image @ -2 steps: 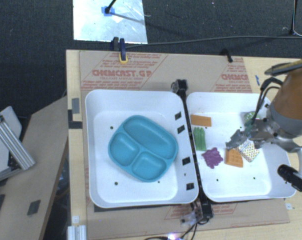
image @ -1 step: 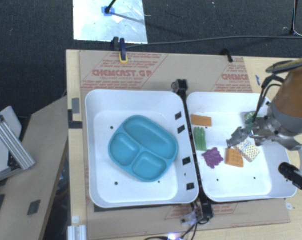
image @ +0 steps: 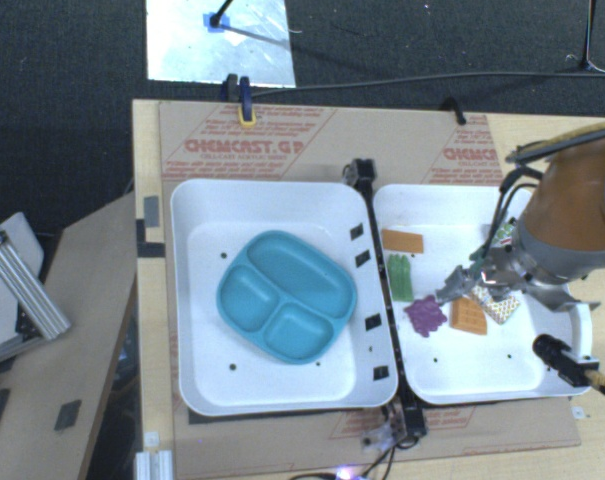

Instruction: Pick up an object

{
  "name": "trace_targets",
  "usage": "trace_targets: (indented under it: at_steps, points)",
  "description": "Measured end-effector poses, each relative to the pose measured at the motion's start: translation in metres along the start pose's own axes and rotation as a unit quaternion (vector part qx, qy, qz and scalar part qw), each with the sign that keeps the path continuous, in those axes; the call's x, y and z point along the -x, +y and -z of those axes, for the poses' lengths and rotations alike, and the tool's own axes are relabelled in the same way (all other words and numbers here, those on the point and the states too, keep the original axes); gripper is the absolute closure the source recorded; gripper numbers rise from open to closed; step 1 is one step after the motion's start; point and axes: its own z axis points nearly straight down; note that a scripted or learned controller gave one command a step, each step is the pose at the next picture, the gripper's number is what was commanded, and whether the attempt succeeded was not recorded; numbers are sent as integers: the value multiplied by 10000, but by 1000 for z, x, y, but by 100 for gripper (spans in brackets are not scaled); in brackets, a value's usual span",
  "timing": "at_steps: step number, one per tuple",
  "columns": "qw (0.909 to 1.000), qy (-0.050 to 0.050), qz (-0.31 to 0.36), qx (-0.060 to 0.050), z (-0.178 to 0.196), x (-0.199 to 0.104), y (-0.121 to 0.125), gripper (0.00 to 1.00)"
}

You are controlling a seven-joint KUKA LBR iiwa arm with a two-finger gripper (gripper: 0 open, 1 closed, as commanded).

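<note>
The right bin holds several small things. An orange flat block lies near its left wall, with a green piece just below it. Further down sit a purple lump, an orange wedge and a pale checkered piece. My gripper hangs low over the bin's middle, just above the orange wedge and right of the purple lump. Nothing shows between its tips. The arm's bulk hides the bin's right side.
The left bin carries a blue divided plate. A black-clipped divider runs between the two bins. Cardboard lies behind the bins, and a metal rail stands at the far left.
</note>
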Motion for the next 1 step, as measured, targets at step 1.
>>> trace_targets:
  at_steps: [1]
  points:
    - [10000,-2,-7,-3,-59,8,-1,0]
